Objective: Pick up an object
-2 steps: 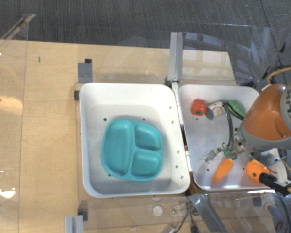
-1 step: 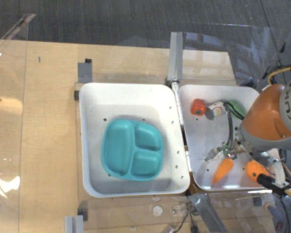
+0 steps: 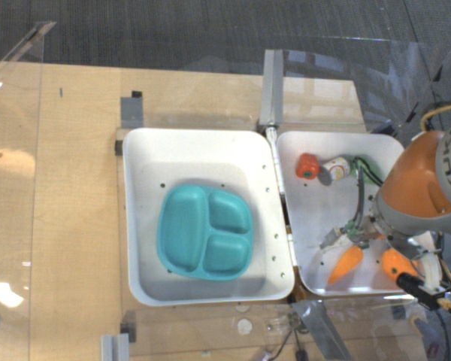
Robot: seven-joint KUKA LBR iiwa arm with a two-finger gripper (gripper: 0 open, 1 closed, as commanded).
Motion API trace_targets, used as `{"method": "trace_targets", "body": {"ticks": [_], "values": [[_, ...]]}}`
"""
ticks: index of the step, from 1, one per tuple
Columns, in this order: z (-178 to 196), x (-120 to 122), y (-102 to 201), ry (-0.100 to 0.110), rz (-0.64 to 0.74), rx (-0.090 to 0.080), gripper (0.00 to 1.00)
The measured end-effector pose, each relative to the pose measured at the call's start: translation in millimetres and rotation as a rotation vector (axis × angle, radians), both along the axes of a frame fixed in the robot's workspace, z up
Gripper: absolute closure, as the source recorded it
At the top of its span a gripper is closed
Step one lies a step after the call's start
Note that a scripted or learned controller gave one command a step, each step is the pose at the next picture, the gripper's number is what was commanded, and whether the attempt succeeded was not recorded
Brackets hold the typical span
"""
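Nearest the camera, front of the right bin [image 3: 310, 201]: an orange carrot-shaped piece [image 3: 346, 264] lies tilted on the floor, w/ a second orange piece [image 3: 397, 264] just beside it toward the front-right corner, partly under the arm. Gripper [image 3: 355, 233] sits low over the first carrot, thin fingers reaching down next to its upper end; appears close to or touching it, but can't tell whether jaws are wide, narrow or closed, and no object is clearly seen between them. Judgement: approach/grasp step, target prob. the carrot, not lifted yet. Arm's orange band [image 3: 417, 179] hangs over the bin's right side, consistent w/ a reach in from the right. Further back in the same bin: red tomato-like item [image 3: 307, 166] and a small jar-like thing w/ green bits [image 3: 338, 169], well apart from gripper. Left bin [image 3: 143, 201] holds a teal divided plate [image 3: 206, 232], not involved.
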State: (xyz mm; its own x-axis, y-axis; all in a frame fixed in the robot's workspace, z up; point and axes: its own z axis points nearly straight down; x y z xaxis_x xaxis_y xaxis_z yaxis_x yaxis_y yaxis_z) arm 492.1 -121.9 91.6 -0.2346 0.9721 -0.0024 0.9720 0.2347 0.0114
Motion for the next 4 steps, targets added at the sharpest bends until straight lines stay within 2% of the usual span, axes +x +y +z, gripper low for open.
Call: {"method": "trace_targets", "body": {"ticks": [1, 2, 3, 4], "values": [[-1.0, 2.5, 1.9, -0.009, 0.122, -0.006, 0.00], [-1.1, 1.9, 1.1, -0.008, 0.053, -0.003, 0.00], [-1.0, 3.3, 1.8, -0.011, 0.151, -0.006, 0.00], [-1.2, 2.5, 10.4, -0.010, 0.109, -0.009, 0.00]]}}
